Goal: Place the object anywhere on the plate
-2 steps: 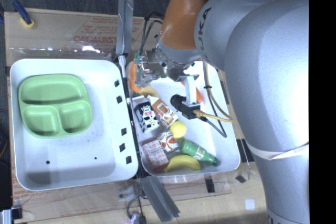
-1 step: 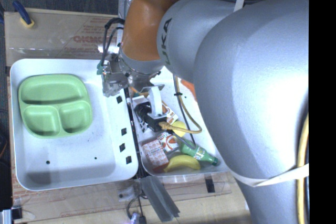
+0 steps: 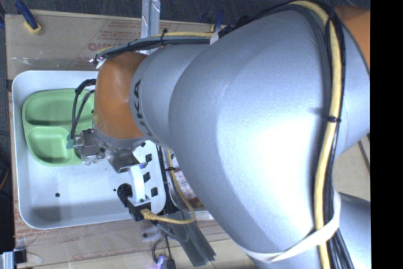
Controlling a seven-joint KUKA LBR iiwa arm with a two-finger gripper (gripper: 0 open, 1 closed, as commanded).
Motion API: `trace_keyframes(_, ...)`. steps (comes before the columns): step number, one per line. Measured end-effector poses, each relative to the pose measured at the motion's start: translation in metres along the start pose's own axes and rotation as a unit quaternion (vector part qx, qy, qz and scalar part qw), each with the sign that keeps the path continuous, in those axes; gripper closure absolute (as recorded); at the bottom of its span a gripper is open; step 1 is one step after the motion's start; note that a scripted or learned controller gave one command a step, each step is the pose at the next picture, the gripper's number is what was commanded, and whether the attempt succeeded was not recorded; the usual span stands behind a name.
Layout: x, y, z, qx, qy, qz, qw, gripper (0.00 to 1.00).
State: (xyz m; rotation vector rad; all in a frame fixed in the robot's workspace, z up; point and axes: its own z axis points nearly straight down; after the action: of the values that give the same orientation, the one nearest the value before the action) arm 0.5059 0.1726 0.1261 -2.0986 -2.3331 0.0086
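1. The arm (image 3: 252, 123) takes up most of the camera view. Its grey body and orange band (image 3: 116, 97) hang over the join between the two bins.
2. The gripper (image 3: 85, 147) sits below the band, at the inner edge of the green plate (image 3: 47, 126). From this angle it cannot be told how the tool is set or whether it carries anything.
3. Task object: none can be picked out. If it is at the tool or under the arm, it is hidden.
4. Left bin (image 3: 63, 205): holds the green plate, which has two compartments, both bare where visible. The white floor nearer the camera shows only small dark specks.
5. Right bin: covered by the arm, so its contents cannot be judged.
6. Risk: a failed grasp could go unnoticed, since the arm blocks the camera. Judged second risk: a release this close to the plate's edge could let the object land on the bin floor.
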Motion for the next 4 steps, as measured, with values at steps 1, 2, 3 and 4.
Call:
trace_keyframes(1,0.035,0.016,-0.055,-0.002,0.0,-0.067,0.9978,1.0)
trace_keyframes(2,0.035,0.02,-0.083,-0.003,-0.001,-0.209,0.9779,1.0)
trace_keyframes(3,0.041,-0.027,-0.097,-0.001,-0.001,-0.358,0.9337,1.0)
trace_keyframes(4,0.041,-0.026,-0.107,-0.001,-0.001,-0.359,0.9333,1.0)
